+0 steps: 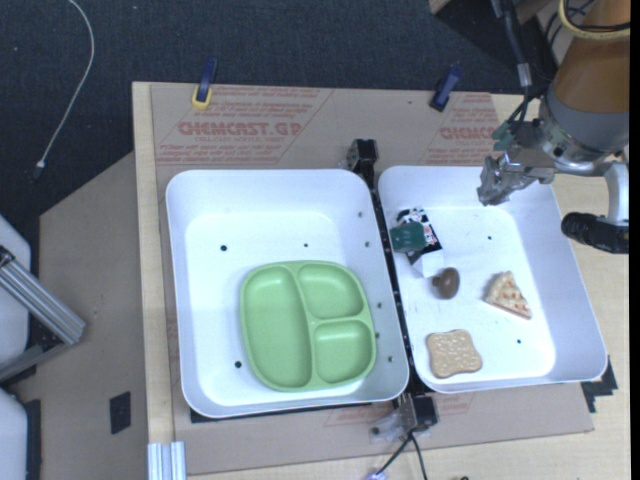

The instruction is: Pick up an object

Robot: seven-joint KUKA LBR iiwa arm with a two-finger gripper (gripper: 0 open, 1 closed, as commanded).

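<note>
The left bin point(190, 268) holds a green divided plate point(306, 323). In the right bin point(570, 308) lie a small green-and-black packet point(414, 234) near its left wall, a brown rounded lump point(446, 283), a toast slice point(453, 353) and a pizza wedge point(508, 296). The gripper point(497, 184) hovers over the bin's far edge, grasping nothing

There are two white bins on the bench: the left bin point(190, 268) and the right bin point(560, 348). The left bin holds one green plate point(305, 323), and this plate has three compartments. The right bin holds four small things: one green and black packet point(414, 234) near its left edge, one brown round piece point(446, 283), one triangular wedge point(508, 296) and one square cracker point(453, 353) near its front edge. On the far edge of the board I count two blue clamps point(205, 81).
</note>
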